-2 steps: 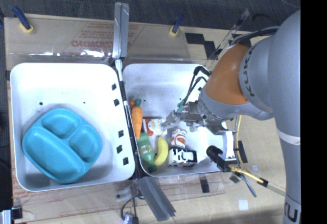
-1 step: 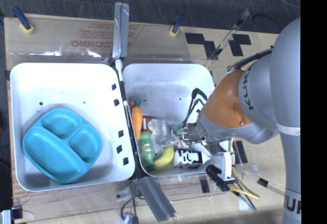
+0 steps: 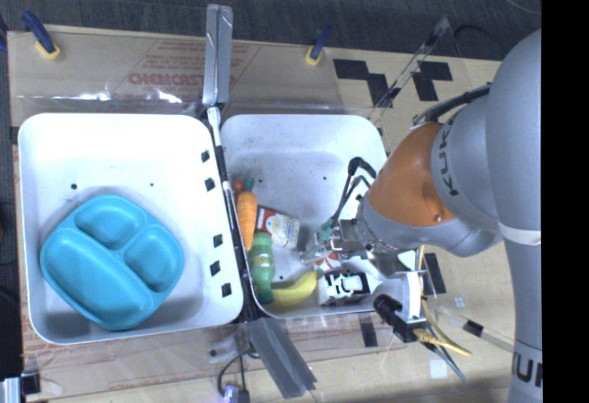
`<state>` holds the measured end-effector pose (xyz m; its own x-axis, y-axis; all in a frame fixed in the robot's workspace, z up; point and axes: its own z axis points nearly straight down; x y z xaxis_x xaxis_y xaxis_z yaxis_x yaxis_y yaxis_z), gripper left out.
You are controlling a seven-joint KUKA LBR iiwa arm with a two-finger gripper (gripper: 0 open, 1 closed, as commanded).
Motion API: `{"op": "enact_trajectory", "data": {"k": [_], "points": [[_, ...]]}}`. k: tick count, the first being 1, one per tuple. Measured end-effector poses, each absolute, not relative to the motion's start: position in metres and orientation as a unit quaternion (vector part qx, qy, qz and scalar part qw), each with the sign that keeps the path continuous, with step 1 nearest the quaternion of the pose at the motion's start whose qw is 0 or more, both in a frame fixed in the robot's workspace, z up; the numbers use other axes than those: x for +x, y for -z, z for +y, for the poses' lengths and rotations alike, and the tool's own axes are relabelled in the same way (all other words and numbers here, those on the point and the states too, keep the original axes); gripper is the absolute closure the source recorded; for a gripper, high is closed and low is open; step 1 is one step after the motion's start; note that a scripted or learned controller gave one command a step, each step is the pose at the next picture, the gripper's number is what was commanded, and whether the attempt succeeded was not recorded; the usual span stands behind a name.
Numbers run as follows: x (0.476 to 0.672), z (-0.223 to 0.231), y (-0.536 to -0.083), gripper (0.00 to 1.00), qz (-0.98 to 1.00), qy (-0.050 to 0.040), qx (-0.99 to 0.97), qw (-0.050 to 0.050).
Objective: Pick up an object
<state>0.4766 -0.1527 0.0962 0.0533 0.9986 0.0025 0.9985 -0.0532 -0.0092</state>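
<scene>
Jaws (image 3: 333, 245) sit low in the right bin (image 3: 304, 139), hidden under the wrist so I cannot tell their opening or hold, and with the banana (image 3: 296, 289), green bottle (image 3: 262, 265) and carrot (image 3: 247, 215) crowded just beside them, a grab could slip or snag two.

**Wrist Covers the Right Bin's Near Corner**

The arm (image 3: 479, 180) runs off the right edge, so its base goes unseen. Its orange band (image 3: 409, 185) and wrist hide the right bin's (image 3: 294, 139) right wall and near right corner. The gripper (image 3: 342, 254) sits under that bulk (its fingers cannot be made out). A small packet (image 3: 279, 228) beside the carrot (image 3: 247, 215) is too blurred to read.
</scene>
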Motion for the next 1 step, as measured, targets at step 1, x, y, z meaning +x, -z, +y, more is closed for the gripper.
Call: {"op": "enact_trajectory", "data": {"k": [1], "points": [[0.4778,-0.0658,-0.2402,1.0,-0.663,-0.0016,-0.749,0.002]]}}
